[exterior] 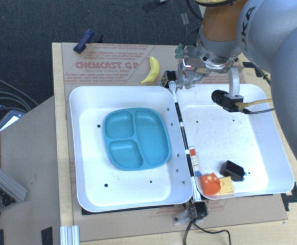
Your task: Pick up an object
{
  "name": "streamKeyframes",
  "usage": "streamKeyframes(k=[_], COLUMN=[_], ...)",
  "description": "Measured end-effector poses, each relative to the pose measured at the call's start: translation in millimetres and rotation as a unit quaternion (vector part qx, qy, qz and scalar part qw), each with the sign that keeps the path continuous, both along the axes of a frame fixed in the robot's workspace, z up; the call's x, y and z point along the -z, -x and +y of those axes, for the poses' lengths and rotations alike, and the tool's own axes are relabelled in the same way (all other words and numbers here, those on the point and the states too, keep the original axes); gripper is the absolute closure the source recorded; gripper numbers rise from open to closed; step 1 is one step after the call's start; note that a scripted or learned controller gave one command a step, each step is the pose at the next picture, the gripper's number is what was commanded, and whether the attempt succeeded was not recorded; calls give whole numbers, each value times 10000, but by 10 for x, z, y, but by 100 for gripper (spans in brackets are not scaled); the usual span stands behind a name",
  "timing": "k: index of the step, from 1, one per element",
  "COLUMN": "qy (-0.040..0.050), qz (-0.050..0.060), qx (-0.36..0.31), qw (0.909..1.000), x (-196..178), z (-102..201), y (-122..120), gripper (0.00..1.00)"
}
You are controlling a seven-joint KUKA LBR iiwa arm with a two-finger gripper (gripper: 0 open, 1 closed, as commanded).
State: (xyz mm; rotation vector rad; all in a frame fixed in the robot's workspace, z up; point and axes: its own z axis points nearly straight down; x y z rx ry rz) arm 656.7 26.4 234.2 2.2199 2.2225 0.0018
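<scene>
My gripper hangs over the far left corner of the right bin, close to the wall shared by the two bins. At that bin's near edge lie a small black block, an orange-red piece and a yellow piece touching it. A thin white and red stick lies along the dividing wall. The left bin holds a blue divided plate. Nothing is visibly held.
A yellow banana lies on the brown board behind the bins, just left of the gripper. A dark blue clip sits at the board's far left corner. The grey arm covers the upper right.
</scene>
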Motion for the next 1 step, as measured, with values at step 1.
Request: streamKeyframes(k=[1], qy=[-1], qz=[-2], qx=[-1], qw=[10000], x=[-83], z=[583], y=[-99], gripper=[100])
